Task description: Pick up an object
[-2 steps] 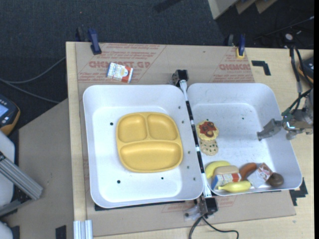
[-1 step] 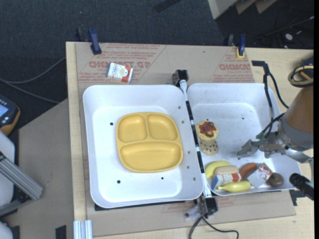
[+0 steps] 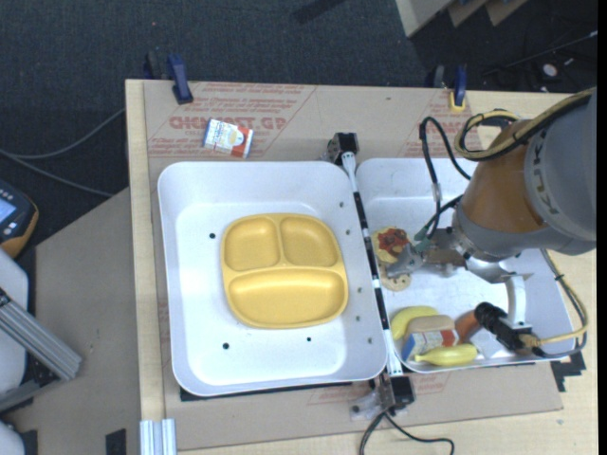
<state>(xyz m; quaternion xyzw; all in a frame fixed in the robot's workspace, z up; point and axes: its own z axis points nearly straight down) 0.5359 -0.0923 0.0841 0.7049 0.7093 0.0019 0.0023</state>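
Observation:
My gripper point(image 3: 410, 256) reaches into the right bin point(image 3: 398, 183) from the right and sits low near the bin's left wall. A small red and brown object point(image 3: 390, 242) lies just left of it, touching or nearly touching the gripper tip. A pale round piece point(image 3: 398, 279) rests directly below the tip. Toward the bin's front edge are a yellow banana point(image 3: 411, 319), a small tan and white box point(image 3: 432, 335), a second yellow piece point(image 3: 449, 355) and a reddish-brown item point(image 3: 466, 325).
The left bin point(image 3: 190, 254) holds a yellow divided plate point(image 3: 283, 270). A small red and white carton point(image 3: 228, 137) lies on the bench behind the left bin. Blue clamps point(image 3: 177, 79) point(image 3: 459, 85) grip the bench's far edge.

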